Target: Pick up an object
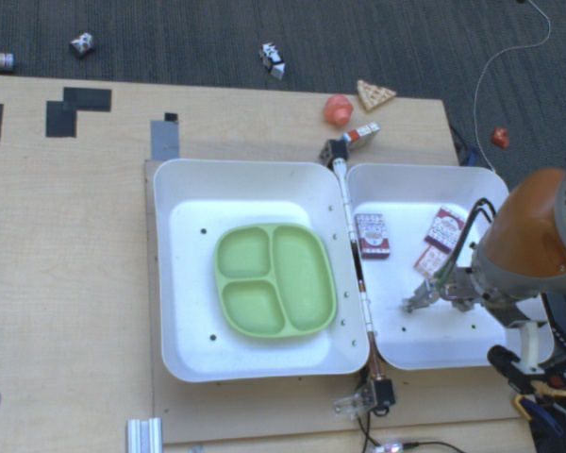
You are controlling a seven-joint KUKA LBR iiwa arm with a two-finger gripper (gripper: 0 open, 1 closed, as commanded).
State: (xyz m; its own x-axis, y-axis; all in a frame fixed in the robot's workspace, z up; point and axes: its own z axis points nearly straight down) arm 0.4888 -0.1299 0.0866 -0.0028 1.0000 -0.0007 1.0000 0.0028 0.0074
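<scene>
In the right bin [396, 343] lie two small red-and-white packets. One packet [372, 235] rests near the bin's left wall. The other packet [441, 238] lies tilted, further right. My gripper [421, 299] hangs low over the bin floor, just below and left of the tilted packet, apart from it. Nothing shows between the gripper's tips. The grey arm with its orange band [533, 234] comes in from the right and covers the bin's right side.
A green divided plate [275, 280] fills the middle of the left bin [184, 253]. On the bench behind the bins lie a red ball [338, 109], a pizza-slice toy [375, 93] and a small tube [362, 134]. Small items are scattered on the carpet.
</scene>
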